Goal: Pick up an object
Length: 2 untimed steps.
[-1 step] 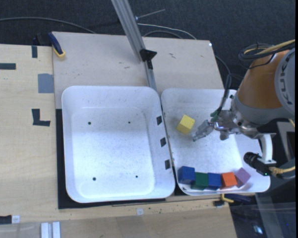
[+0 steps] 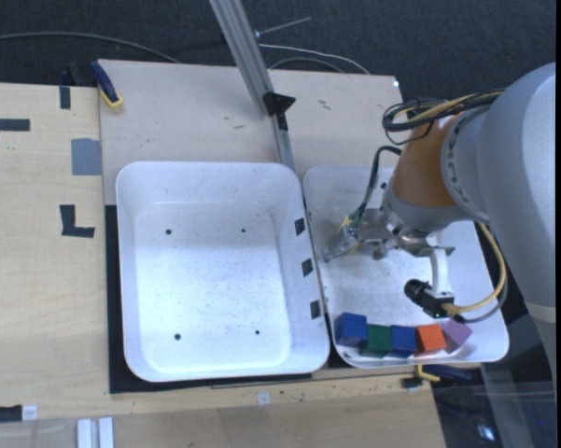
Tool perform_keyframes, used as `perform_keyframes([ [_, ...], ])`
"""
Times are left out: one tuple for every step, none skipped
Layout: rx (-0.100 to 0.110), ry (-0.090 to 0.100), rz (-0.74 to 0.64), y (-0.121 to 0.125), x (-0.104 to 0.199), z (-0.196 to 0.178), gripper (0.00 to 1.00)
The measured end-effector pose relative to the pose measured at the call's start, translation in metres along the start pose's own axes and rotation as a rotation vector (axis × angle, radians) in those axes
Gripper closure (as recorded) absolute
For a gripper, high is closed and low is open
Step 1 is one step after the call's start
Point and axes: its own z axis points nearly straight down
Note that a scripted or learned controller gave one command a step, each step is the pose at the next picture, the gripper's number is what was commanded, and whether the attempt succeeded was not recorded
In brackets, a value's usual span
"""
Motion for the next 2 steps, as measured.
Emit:
perform_keyframes([
  [-0.009,-0.001,-0.001,0.065,-0.013,-0.005,0.0],
  [-0.001,0.0,0.002,0.035,0.005,-0.004,0.0],
])
